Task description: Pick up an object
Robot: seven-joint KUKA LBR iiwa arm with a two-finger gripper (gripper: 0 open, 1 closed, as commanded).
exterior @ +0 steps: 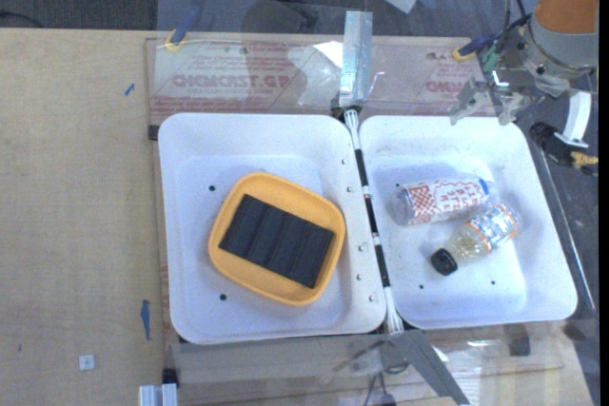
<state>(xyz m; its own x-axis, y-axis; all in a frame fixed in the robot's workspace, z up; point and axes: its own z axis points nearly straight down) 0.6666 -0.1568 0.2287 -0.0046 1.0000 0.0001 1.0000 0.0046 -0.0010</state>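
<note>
A yellow tray-shaped sponge with a black ribbed top (pixel 276 238) lies tilted in the left bin (pixel 181 157). The right bin (pixel 547 295) holds a red-and-white patterned wrapped roll (pixel 440 201) lying on its side. Just below it lies a small clear bottle (pixel 481 235), whose black cap (pixel 443 261) points to the lower left. The gripper (pixel 485 105) hangs above the far rim of the right bin, up and to the right of the roll. It is open, with nothing between its fingers.
A clear plastic sheet (pixel 247 76) and an upright metal strip (pixel 356 57) stand behind the bins. A ridge (pixel 366 223) separates the two bins. Bare wooden bench (pixel 71 204) stretches to the left. Cables (pixel 561 143) hang by the right bin's far corner.
</note>
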